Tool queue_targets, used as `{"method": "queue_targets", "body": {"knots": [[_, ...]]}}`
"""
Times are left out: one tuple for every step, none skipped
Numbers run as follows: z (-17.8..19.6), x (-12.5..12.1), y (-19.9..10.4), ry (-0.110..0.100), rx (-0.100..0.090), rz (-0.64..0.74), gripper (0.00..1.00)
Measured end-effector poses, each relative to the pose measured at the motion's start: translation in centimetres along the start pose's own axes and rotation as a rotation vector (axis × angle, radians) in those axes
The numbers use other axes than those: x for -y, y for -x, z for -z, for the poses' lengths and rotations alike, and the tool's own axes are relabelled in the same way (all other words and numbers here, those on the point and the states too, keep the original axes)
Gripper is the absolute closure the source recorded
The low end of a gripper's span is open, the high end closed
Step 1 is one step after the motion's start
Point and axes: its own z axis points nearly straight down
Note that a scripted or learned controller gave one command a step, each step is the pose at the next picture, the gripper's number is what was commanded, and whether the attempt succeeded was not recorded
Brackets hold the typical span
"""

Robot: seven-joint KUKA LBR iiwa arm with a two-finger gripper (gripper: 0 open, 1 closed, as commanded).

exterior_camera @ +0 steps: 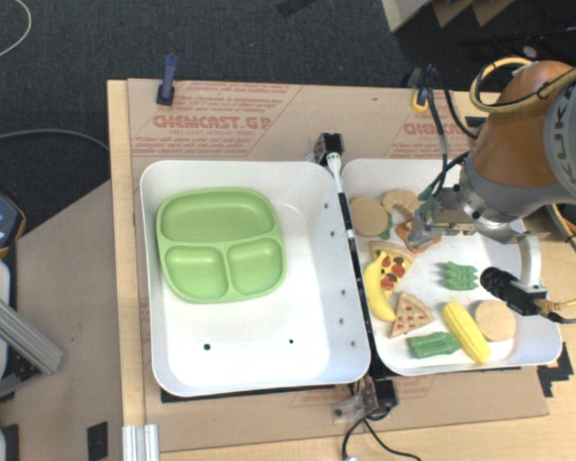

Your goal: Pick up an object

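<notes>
My gripper [420, 230] sits low in the right bin [528, 353], finger state unreadable. Toy food: pizza slice [392, 267] at its 7 o'clock, banana [377, 291] beyond, cookie [369, 217] at 9.

We see a divided plate [221, 245] in the left bin [252, 358]; in the right bin [518, 355], toy foods [427, 305] lie close together.

Brown bench [240, 113], left white bin [259, 353], right white bin [528, 349] touching
</notes>
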Motion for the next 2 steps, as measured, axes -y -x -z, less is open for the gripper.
{"method": "queue_targets", "body": {"knots": [[3.6, 2.3, -7.8, -0.008, 0.0, -0.008, 1.0], [7.5, 4.6, -18.0, -0.008, -0.002, -0.004, 1.0]]}}
